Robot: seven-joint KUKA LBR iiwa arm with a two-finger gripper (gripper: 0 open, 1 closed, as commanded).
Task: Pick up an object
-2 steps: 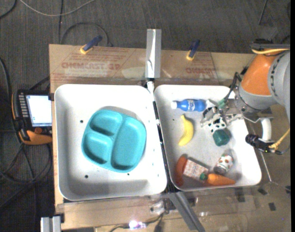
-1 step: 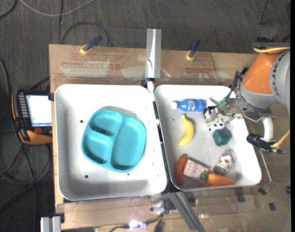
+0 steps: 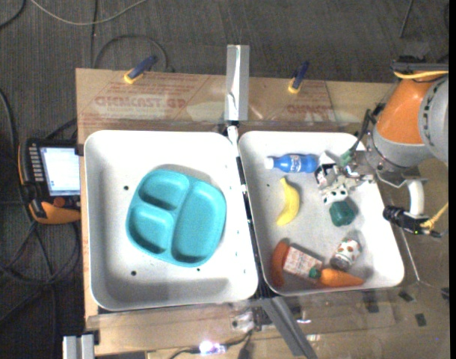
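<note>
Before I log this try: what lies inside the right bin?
The right bin holds a blue bottle, banana, teal block, carrot, small can and a red packet. The pincer hides whatever lies beneath it.

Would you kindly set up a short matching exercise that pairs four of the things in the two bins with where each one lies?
Things:
1. turquoise tray
2. blue bottle
3. banana
4. carrot

Places:
A. near the front edge of the right bin, at the bottom of the view
B. alone in the left bin
C. near the back edge of the right bin
D. in the right bin, just in front of the bottle

Pairs: 1-B, 2-C, 3-D, 4-A
</note>
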